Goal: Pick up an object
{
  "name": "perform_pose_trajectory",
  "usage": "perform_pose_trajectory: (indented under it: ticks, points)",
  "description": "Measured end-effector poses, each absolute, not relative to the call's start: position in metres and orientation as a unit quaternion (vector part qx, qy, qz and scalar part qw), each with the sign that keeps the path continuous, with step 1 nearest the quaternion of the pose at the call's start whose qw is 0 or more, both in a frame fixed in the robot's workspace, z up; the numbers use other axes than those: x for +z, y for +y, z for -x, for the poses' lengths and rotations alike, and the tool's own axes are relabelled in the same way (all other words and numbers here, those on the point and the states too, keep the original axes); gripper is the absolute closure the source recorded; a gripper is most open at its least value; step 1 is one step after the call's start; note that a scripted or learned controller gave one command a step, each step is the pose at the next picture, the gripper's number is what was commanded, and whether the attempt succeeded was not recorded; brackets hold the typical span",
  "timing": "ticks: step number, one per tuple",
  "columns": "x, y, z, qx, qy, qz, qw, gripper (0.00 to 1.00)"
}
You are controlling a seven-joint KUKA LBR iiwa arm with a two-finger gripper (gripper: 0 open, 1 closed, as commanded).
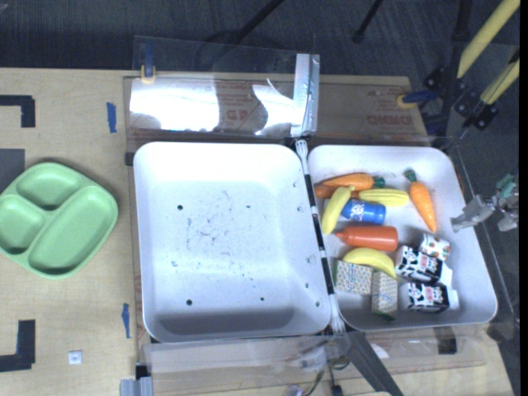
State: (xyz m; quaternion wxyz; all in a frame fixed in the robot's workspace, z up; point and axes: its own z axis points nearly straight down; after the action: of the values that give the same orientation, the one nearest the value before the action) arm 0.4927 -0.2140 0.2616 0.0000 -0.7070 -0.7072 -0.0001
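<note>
Right now the end effector hovers at the right bin's outer rim, apart from the objects, and whether it is open or closed cannot be told. Inside that bin lie two carrots, bananas, a blue can, an orange bottle and small cartons; a green divided plate sits on the tabletop, well left.

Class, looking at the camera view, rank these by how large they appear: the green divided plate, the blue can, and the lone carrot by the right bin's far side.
1. Green divided plate, by far the largest.
2. Lone carrot.
3. Blue can; close to the carrot, so the order of these two is unsure.
</note>
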Motion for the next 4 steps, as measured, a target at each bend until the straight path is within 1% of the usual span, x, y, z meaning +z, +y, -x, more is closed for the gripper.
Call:
perform_pose_trajectory:
  ticks: [1, 2, 3, 4]
  points:
    - [0.122, -0.220, -0.485, -0.0051, -0.761, 0.649, -0.004, 0.00]
    - [0.105, -0.214, -0.530, -0.0142, -0.660, 0.752, -0.001, 0.00]
    - [0.122, -0.214, -0.539, -0.0229, -0.660, 0.751, -0.014, 1.00]
    - [0.201, -0.145, -0.599, 0.0000, -0.630, 0.777, 0.000, 1.00]
